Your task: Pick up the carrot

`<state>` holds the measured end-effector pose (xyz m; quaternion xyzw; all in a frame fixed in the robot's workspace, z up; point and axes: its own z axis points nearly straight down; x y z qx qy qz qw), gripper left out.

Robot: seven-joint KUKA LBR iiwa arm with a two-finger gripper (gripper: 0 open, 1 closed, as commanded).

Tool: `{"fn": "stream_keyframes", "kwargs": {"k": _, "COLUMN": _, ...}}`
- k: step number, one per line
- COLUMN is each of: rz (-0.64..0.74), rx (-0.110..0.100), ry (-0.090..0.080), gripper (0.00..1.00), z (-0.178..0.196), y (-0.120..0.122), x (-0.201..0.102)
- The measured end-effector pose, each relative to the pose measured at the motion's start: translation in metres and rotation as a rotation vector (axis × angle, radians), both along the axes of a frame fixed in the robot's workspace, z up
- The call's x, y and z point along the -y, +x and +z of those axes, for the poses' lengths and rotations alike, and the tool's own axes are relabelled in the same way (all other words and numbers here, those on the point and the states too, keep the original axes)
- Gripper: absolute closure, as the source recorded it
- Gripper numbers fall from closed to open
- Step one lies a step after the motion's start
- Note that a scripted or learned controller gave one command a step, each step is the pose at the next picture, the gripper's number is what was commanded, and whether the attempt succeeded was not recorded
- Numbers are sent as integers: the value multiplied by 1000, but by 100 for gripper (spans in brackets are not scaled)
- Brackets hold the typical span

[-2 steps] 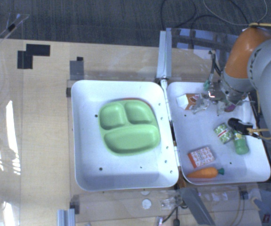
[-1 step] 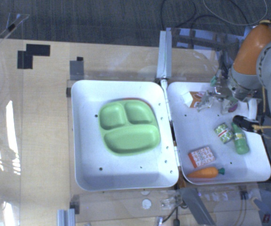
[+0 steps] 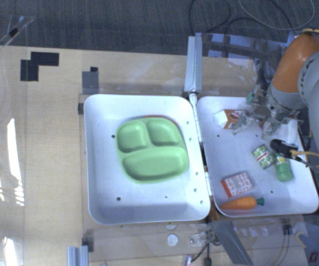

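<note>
Carrot (image 3: 240,204) lies flat along the near wall of the right bin (image 3: 309,201), green tip pointing right, just below a small red box (image 3: 237,184). Gripper (image 3: 256,122) hangs over the far part of that bin, well apart from the carrot, fingers spread open with nothing between them. Green bottle (image 3: 284,170) and green-white packet (image 3: 263,156) sit mid-right. Left bin (image 3: 101,204) carries a green divided tray (image 3: 152,149).
</note>
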<state>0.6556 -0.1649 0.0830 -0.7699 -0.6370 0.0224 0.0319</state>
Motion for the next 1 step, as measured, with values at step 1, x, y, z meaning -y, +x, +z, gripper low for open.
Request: {"fn": "stream_keyframes", "kwargs": {"k": 1, "rz": -11, "rx": 12, "ry": -28, "gripper": 0, "z": 5, "y": -3, "x": -22}}
